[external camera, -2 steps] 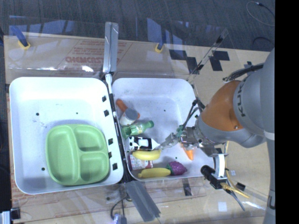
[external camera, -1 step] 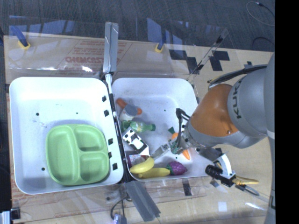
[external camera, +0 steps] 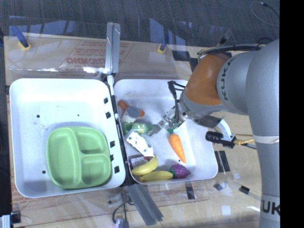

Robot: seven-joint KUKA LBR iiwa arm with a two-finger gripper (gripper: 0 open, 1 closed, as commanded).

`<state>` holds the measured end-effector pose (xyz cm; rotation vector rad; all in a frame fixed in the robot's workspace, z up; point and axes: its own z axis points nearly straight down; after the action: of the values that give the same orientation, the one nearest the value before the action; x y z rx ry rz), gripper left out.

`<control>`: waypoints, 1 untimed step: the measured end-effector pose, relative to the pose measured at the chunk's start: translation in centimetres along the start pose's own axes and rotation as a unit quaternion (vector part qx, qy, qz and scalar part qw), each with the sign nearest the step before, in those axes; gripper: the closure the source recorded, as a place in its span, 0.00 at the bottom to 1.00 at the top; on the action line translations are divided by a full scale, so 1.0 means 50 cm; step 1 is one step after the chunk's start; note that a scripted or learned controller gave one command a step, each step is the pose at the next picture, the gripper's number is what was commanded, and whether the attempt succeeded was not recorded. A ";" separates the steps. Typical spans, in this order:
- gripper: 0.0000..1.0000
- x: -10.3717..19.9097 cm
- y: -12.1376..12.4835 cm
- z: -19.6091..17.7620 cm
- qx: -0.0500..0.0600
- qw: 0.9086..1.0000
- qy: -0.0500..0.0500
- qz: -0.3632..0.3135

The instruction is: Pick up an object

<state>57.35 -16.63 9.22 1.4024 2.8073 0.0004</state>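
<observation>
Grey metal filled the right of the view, where the KUKA arm (external camera: 259,94) with its orange band (external camera: 205,82) bent down over the right-hand shallow white bin (external camera: 202,163). Beside it, the left-hand shallow white bin (external camera: 23,108) carried a pale green plastic tray with three compartments (external camera: 78,156), lying toward its near side. The two-finger gripper (external camera: 167,123) hung low in the right bin, just above and beside the leafy top of the orange plastic carrot (external camera: 177,147); whether its fingers were spread or closed could not be told, and nothing showed clamped between them. The carrot lay pointing toward the near wall. Along that near wall lay two yellow plastic bananas (external camera: 151,171), touching each other, with a small purple toy fruit (external camera: 179,170) just beside them. A white crumpled packet (external camera: 139,144) rested against the bin's left wall, a green leafy toy (external camera: 136,127) above it, and a small orange-and-grey piece (external camera: 129,110) farther back.
</observation>
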 end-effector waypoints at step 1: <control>0.00 0.096 -0.135 0.003 0.002 1.000 0.002 0.010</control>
<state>49.07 -16.87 9.06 1.4319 2.7979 -0.0011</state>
